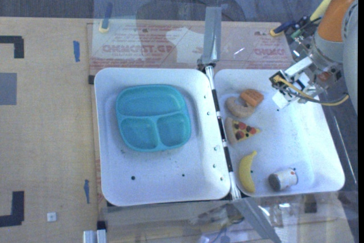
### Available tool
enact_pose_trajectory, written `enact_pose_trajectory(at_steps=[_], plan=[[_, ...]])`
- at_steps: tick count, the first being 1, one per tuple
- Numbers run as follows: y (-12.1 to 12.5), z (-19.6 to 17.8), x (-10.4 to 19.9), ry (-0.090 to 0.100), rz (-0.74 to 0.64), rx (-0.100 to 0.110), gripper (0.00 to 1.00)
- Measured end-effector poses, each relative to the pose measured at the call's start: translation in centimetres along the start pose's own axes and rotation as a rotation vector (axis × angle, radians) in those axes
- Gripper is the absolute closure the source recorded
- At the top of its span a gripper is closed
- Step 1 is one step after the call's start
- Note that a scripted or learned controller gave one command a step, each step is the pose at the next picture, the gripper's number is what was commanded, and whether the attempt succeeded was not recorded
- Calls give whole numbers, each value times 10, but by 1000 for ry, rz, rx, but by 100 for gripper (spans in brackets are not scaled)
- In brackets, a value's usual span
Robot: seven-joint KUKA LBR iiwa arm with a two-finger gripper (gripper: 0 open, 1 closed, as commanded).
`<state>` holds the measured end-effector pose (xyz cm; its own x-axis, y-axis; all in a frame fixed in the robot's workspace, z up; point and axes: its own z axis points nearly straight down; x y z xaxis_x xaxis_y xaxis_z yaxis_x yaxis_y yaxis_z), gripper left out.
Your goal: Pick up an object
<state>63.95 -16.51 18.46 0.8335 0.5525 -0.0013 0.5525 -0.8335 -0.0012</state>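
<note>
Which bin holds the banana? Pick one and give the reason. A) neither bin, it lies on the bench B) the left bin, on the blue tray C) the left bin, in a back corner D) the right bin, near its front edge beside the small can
D: the banana lies in the right bin, near its front edge, beside the small can.

Arm (341, 14) cut by right edge — pincer (282, 88) fingers indistinct.
</note>
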Motion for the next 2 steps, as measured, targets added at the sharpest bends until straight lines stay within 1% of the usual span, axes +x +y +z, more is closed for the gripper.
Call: enact_pose_trajectory(at_steps=[1,2], plan=[[-14,-5,31,0,108,0,100],[-5,-13,22,0,111,-1,100]])
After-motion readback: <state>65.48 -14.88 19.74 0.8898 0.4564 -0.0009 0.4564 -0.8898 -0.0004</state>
